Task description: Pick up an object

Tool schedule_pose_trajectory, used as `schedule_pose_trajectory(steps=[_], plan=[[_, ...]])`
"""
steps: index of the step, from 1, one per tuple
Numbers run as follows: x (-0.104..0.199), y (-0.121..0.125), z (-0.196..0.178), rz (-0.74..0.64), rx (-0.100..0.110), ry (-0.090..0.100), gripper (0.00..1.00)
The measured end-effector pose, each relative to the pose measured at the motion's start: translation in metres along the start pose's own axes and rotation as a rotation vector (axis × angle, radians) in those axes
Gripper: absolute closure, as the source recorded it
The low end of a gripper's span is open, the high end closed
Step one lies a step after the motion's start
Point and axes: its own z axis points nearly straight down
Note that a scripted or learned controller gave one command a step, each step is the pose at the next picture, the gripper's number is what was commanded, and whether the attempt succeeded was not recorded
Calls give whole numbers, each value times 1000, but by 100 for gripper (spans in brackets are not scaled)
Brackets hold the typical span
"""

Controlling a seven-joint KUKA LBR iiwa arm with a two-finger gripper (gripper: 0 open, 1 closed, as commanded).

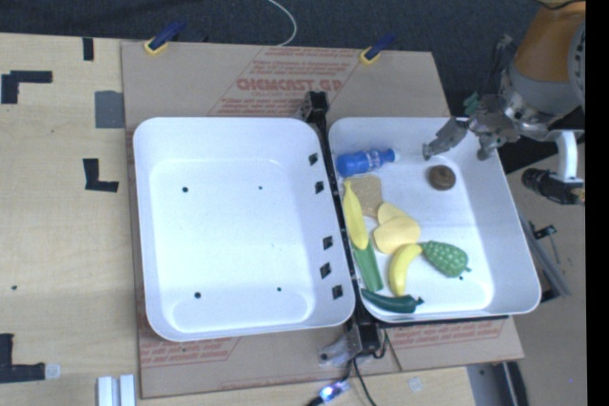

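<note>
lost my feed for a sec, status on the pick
Gripper above right bin's far edge, holding nothing. Brown disc nearest it, lying apart. Blue bottle, banana, green fruit untouched. Nothing in the way.

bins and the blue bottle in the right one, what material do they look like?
Two shallow white bins: likely moulded plastic, with a smooth surface, soft sheen and rounded rims. Small blue bottle with white cap: probably plastic, in a saturated, uniform colour; too small to be sure.
</note>
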Motion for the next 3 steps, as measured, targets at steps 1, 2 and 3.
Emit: schedule_pose_trajectory(steps=[1,2,3], plan=[[63,33,-49,-7,-7,2,0],[155,42,1,-9,5,4,0],[86,40,88,6,7,-2,0]])
